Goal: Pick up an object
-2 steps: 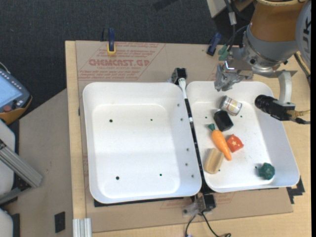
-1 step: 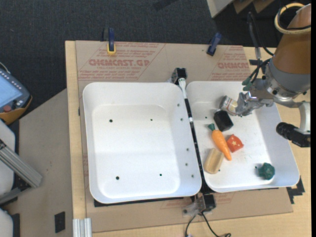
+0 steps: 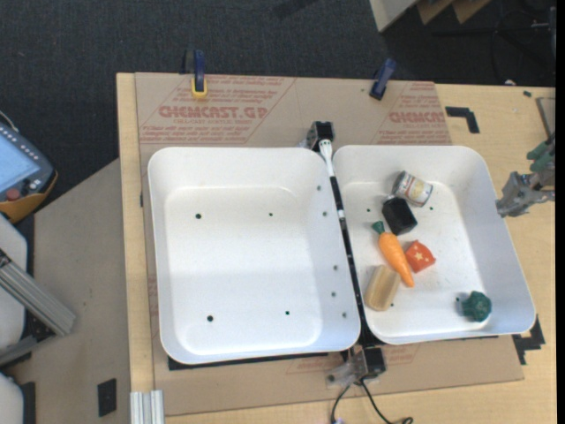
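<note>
Carrot [image 3: 395, 258] lies mid-bin touching the wooden block [image 3: 381, 288], so I'd descend square across it, though whether the gripper [image 3: 521, 194] is parted I cannot tell.

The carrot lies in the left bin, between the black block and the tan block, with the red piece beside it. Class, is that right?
Not quite. The camera view shows the carrot in the right bin, not the left. The rest holds: it lies between the black block and the tan block, the red piece beside it.

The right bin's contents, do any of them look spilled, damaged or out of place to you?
Nothing stands out. The carrot, black block, red piece and green piece all lie inside the right bin.
</note>
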### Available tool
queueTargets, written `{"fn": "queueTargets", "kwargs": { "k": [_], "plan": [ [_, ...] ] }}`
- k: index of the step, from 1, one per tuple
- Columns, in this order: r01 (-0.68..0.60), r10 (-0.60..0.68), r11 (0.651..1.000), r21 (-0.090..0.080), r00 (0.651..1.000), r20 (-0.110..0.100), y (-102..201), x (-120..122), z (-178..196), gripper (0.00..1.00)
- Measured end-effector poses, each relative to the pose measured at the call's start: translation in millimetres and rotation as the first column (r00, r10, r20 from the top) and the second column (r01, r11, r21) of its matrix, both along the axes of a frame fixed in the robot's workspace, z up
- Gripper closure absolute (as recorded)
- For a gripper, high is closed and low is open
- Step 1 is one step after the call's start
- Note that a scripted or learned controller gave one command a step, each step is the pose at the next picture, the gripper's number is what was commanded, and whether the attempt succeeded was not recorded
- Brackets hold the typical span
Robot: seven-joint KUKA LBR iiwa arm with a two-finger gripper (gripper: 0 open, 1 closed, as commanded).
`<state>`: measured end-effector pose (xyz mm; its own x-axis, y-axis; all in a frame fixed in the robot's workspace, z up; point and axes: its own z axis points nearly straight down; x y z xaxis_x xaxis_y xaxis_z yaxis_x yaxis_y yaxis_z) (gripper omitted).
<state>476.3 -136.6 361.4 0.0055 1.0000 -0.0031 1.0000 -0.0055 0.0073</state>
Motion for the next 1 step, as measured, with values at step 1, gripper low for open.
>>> {"fn": "queueTargets", "kwargs": {
  "k": [1],
  "plan": [
    [-0.005,0.005,1.0,0.006,1.0,-0.017,14.0,1.9,-125.5,1.0]
  ]
}}
